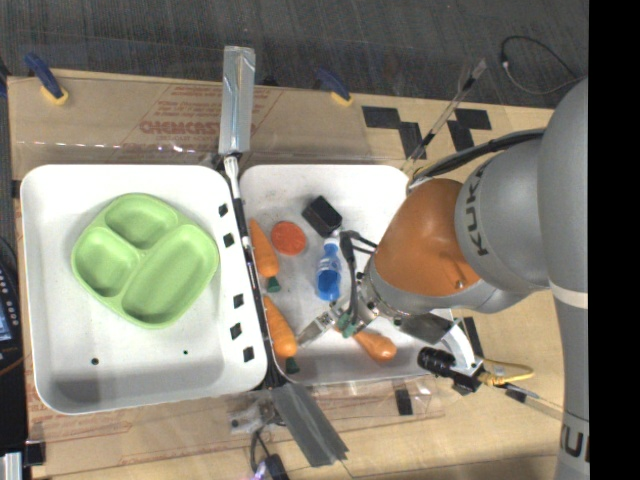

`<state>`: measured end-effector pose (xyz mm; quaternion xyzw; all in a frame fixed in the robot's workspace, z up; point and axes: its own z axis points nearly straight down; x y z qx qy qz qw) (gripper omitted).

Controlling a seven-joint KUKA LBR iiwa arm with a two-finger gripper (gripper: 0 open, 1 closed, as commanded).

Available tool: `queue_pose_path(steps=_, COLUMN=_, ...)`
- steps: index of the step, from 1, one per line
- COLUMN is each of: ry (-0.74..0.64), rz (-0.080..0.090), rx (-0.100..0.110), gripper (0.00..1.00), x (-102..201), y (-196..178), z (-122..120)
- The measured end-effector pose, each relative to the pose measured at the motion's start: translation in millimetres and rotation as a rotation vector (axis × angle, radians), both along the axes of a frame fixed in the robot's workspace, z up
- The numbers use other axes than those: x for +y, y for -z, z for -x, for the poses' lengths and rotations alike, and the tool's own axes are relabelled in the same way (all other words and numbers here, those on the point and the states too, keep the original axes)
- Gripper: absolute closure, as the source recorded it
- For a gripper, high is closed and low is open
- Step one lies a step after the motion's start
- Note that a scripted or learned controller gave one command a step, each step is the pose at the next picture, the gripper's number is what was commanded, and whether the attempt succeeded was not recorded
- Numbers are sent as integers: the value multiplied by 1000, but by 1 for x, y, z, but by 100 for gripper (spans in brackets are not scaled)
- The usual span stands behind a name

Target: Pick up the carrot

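Lying in the right bin (300, 180) are three orange carrots, each long and tapered: one carrot (264, 249) near the left wall, a second carrot (279, 329) lower along the same wall, and a third carrot (376, 345) at the front, just beside the gripper (340, 321). The arm (470, 238) bends in from the right, its wrist low over the bin. Whether the fingers are spread or pressed together, I cannot tell. Also here: one blue bottle (328, 272), one red disc (289, 237), one black block (322, 214). One green divided plate (145, 259) sits in the left bin (60, 368).
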<state>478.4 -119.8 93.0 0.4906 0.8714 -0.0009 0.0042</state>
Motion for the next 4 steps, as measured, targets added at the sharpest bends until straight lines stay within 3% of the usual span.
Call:
queue_pose_path(steps=1, ry=389, rz=-6, rx=8, gripper=0, x=-37, y=-28, z=-19)
queue_pose_path(steps=2, ry=357, rz=-7, rx=7, gripper=0, x=54, y=-99, z=2)
queue_pose_path(steps=3, ry=207, rz=-7, rx=11, gripper=0, x=22, y=-36, z=3)
queue_pose_path(steps=4, ry=67, rz=-5, rx=7, gripper=0, x=-49, y=-100, z=2)
